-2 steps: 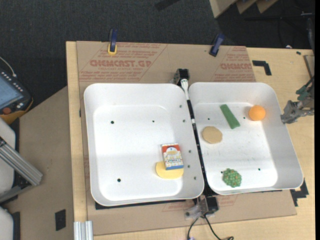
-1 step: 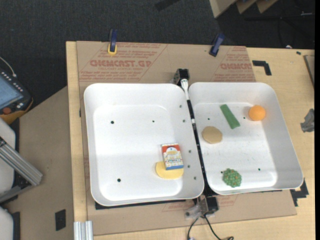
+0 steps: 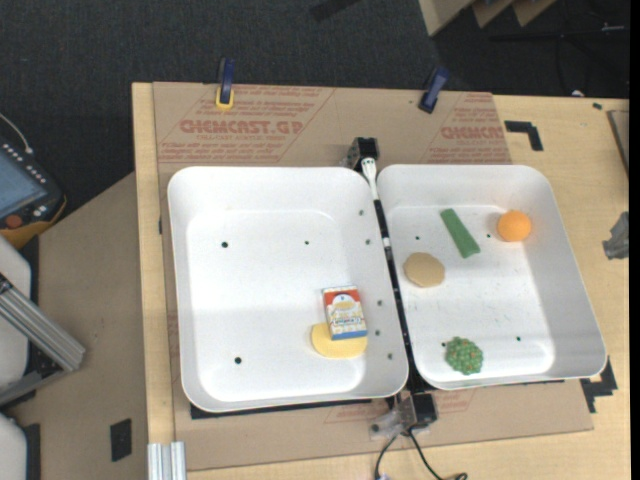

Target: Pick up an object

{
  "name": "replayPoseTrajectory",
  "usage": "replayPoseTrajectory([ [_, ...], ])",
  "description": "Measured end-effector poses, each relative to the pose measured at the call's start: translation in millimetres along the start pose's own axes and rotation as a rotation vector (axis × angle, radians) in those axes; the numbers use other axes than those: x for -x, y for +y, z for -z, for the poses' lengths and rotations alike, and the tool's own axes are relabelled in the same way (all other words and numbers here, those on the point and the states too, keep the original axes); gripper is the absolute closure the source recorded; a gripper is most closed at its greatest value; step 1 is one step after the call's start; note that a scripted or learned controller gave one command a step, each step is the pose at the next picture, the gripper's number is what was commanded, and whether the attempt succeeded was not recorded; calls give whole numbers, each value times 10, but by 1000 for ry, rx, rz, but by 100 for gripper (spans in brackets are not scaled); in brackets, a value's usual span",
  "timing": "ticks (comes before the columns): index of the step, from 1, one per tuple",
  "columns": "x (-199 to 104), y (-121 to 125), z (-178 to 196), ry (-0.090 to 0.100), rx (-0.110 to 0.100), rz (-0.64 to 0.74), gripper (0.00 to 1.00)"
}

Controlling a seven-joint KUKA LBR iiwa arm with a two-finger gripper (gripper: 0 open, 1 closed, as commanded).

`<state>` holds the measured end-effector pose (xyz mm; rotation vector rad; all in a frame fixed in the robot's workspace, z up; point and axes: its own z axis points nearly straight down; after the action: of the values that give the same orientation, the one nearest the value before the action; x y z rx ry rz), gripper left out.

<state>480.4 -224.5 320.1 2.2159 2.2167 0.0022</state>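
Observation:
In the left bin (image 3: pixel 200 268) a small orange and white carton (image 3: pixel 344 311) rests partly on a yellow disc (image 3: pixel 335 344) near the front right corner. The right bin (image 3: pixel 560 298) holds a green bar (image 3: pixel 461 233), an orange ball (image 3: pixel 514 226), a tan round piece (image 3: pixel 424 270) and a bumpy green ball (image 3: pixel 463 355). A small grey piece of the gripper (image 3: pixel 616 238) pokes in at the right edge, beyond the right bin's rim and well apart from every object.
Both bins sit on a cardboard sheet (image 3: pixel 300 118) held by two blue clamps (image 3: pixel 226 80) at the back. A black bracket (image 3: pixel 364 154) stands at the back between the bins, and cables lie at the front (image 3: pixel 410 418).

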Motion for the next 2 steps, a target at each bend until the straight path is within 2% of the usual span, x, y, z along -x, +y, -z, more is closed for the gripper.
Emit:
replayPoseTrajectory([
  [2,4,17,207,-4,6,2,100],
])
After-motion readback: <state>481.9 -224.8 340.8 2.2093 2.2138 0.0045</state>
